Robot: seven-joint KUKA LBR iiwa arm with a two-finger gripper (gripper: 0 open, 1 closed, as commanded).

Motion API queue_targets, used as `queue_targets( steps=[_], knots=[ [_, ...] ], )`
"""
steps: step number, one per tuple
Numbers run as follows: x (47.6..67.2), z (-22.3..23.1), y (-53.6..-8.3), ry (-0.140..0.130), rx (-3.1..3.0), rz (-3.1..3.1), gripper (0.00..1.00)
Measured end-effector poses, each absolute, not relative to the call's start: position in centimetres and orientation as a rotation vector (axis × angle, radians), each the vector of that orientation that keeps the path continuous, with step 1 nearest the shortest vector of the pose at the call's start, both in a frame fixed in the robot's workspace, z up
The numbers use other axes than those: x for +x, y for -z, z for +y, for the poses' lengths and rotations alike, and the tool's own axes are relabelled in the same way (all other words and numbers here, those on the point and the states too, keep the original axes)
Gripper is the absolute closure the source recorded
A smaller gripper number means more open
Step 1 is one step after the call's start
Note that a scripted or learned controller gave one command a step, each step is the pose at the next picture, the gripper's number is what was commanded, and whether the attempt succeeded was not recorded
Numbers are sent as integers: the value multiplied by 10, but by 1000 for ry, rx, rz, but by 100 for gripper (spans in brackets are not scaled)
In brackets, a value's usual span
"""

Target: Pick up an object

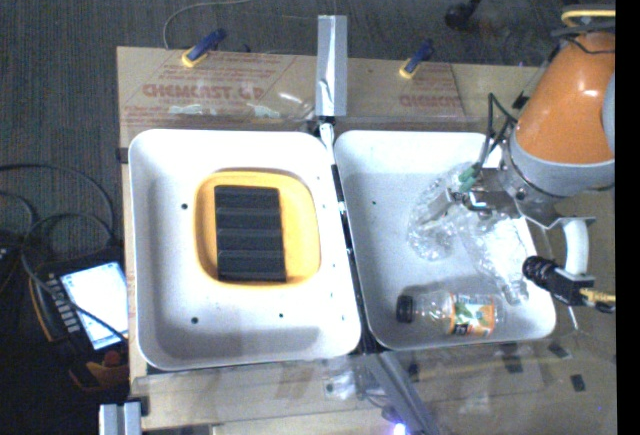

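Over the right bin (380, 173), the arm (570, 113) reaches in from the right, orange band up top, grey wrist below it. End effector (470, 191) sits low at the upper edge of a crumpled clear plastic piece (445, 218), about mid-bin. Can't tell how the end effector is set, or if it has anything; wrist and plastic glare hide it.

Right bin contents:
- crumpled clear plastic, spread from centre toward the right wall, touching or just under the end effector
- plastic bottle (448, 311) lying on its side near the front wall, dark cap pointing left, orange label toward the right end; well apart from the end effector

Left bin (160, 223): yellow tray-like item (305, 228) with a black ribbed block (250, 233) sitting in it, roughly centred.

Bins are side by side, touching along the middle. A metal upright (331, 63) stands behind the seam. Surface (150, 93) behind the bins is brown board with two blue-and-yellow clamps (203, 46) on its back edge.
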State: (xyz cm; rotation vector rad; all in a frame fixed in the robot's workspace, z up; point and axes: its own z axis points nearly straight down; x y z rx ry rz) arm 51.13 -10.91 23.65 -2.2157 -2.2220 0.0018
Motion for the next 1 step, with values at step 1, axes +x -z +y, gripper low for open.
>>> queue_targets(
  steps=[1],
  knots=[
    [532,-133,-207,-3,-2155,-2282,0]
  ],
)
